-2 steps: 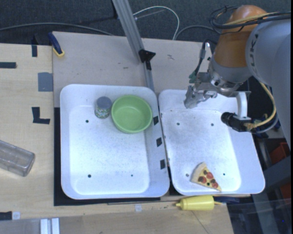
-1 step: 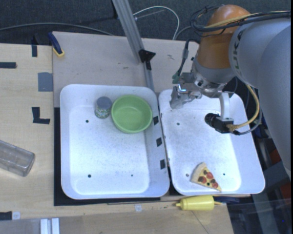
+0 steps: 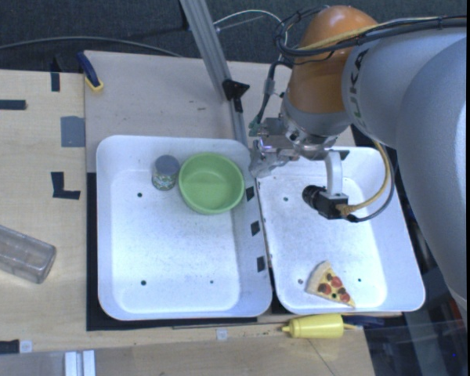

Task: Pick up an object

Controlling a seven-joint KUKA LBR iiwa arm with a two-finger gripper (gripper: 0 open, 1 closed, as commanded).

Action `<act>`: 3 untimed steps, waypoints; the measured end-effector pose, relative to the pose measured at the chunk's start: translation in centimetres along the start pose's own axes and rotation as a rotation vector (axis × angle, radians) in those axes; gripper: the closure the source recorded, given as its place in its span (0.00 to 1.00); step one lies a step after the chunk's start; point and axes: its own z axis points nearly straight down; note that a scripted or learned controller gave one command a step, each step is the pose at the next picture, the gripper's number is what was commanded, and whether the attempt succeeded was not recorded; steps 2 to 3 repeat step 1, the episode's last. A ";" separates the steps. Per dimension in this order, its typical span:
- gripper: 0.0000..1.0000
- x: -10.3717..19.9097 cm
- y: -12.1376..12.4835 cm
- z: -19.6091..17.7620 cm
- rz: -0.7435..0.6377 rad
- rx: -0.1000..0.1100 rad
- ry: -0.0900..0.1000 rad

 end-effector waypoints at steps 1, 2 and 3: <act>1.00 5.3 -2.0 -0.8 0.000 0.001 0.000; 1.00 5.3 -2.0 -0.8 0.000 0.001 0.000; 1.00 5.3 -2.0 -0.8 0.000 0.001 0.000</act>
